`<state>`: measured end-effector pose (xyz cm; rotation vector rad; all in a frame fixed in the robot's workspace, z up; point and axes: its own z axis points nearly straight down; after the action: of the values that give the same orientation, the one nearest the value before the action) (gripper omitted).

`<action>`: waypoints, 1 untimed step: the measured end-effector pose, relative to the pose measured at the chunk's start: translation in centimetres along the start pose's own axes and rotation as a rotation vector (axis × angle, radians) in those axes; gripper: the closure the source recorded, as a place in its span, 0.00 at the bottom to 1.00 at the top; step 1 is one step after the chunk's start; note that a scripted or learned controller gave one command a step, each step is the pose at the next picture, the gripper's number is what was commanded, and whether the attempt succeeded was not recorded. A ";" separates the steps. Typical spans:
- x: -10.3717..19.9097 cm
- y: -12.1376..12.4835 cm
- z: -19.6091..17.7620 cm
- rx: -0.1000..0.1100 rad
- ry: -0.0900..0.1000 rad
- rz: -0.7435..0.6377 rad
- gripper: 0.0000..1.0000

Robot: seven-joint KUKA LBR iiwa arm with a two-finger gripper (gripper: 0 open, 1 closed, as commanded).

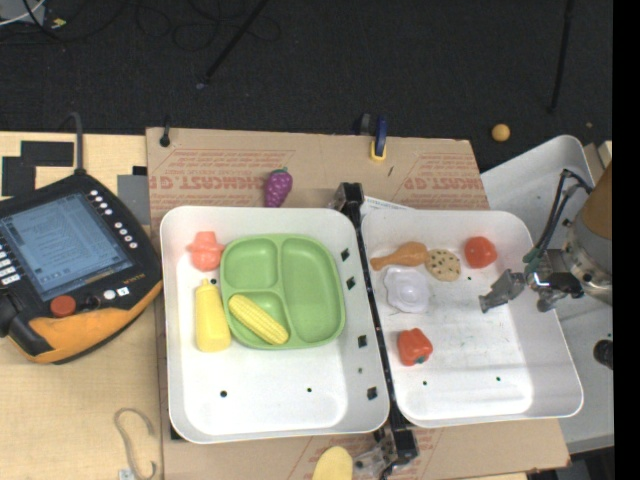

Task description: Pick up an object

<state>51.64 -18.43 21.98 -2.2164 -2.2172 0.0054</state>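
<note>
Grey gripper [505, 293] | over right bin [540, 388] | open or clenched: cannot tell | touching nothing visible

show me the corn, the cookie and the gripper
corn [259, 319]: camera view, middle of the cob
cookie [442, 263]: camera view, centre of its face
gripper [497, 296]: camera view, grey fingertips over the right bin

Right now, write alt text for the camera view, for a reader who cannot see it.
A robot gripper reaches from the right over the right white bin, which holds a drumstick, cookie, tomato, clear cup and red pepper. The left bin holds a green divided plate with corn on it, beside a yellow bottle.
</note>
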 end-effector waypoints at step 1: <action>0.3 -0.3 6.4 0.000 0.001 -0.001 0.00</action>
<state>51.28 -18.13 15.61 -2.2152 -2.2178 0.0047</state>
